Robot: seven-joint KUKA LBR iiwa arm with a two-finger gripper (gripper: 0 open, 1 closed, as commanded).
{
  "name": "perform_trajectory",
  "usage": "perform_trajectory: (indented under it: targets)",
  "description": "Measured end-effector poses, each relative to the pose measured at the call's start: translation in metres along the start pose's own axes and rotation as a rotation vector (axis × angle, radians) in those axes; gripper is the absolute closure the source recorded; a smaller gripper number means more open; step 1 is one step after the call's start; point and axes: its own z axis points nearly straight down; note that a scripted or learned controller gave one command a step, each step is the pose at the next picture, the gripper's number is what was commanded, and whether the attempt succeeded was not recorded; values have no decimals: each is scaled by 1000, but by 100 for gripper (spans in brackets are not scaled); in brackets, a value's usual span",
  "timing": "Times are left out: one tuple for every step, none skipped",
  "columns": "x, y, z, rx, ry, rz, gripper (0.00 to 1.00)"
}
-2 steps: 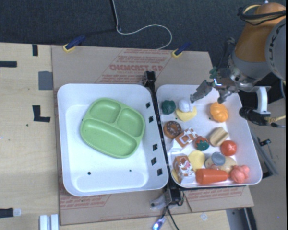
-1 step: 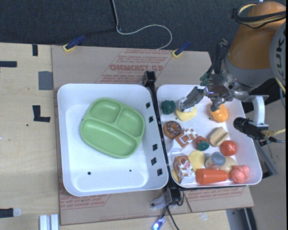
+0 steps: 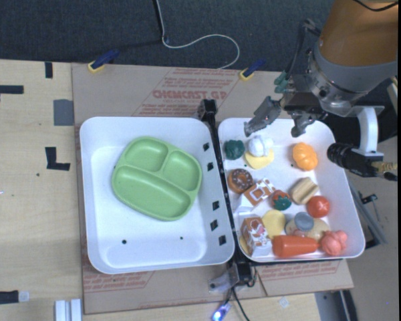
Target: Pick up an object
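My gripper [image 3: 281, 120] hangs over the far edge of the right bin [image 3: 344, 179], its two fingers spread apart with nothing between them. One finger [image 3: 262, 118] ends just above a white and yellow toy [image 3: 258, 151]; the other finger [image 3: 302, 124] ends above an orange toy [image 3: 305, 156]. The right bin also holds a dark green toy [image 3: 234, 148], a chocolate doughnut [image 3: 240, 179], a bread roll [image 3: 303, 190], a red tomato [image 3: 317, 206], a carrot [image 3: 295, 245] and several other toy foods.
The left bin [image 3: 100, 233] holds a green divided plate [image 3: 157, 177]. Black clips [image 3: 210, 110] join the two bins along the middle wall. A white cable [image 3: 187, 42] lies on the dark cloth at the back.
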Motion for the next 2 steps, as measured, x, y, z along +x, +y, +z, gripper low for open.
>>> perform_trajectory:
  targets:
    - [51,-29,-32,8,-1,1,0]
    - [47,-28,-39,11,-4,7,100]
